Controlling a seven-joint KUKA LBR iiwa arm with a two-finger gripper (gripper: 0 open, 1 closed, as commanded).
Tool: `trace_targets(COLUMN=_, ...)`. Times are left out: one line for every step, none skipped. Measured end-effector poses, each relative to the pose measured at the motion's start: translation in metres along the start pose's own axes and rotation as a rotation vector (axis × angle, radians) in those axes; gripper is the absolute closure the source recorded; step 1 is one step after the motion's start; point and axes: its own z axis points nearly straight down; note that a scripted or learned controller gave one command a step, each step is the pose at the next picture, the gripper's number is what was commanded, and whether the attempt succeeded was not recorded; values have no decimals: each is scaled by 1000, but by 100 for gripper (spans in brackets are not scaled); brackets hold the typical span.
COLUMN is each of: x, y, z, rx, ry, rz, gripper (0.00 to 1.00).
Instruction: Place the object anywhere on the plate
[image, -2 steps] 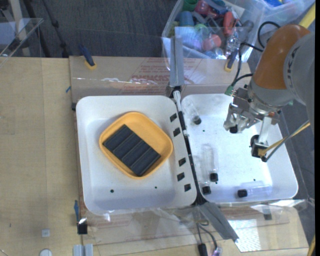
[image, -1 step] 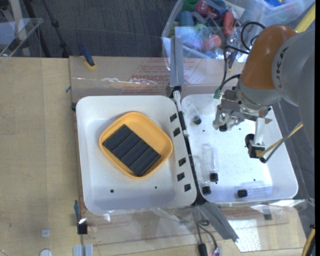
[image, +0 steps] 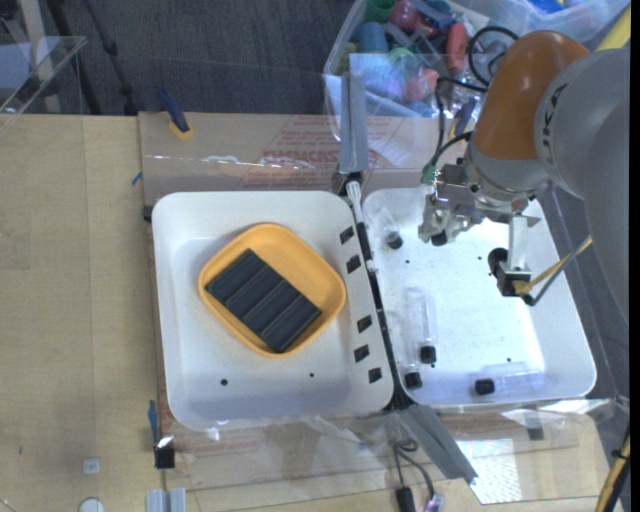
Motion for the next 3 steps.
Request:
trace_targets(x=17, y=8, z=0, rx=-1, ry=0, rz=-81, gripper=100)
trace_targets(x=28, y=2, z=0, rx=3, ry=1, rz=-132, gripper=100)
trace_targets(x=51, y=-22, z=0, rx=4, ry=2, rz=-297, gripper=100)
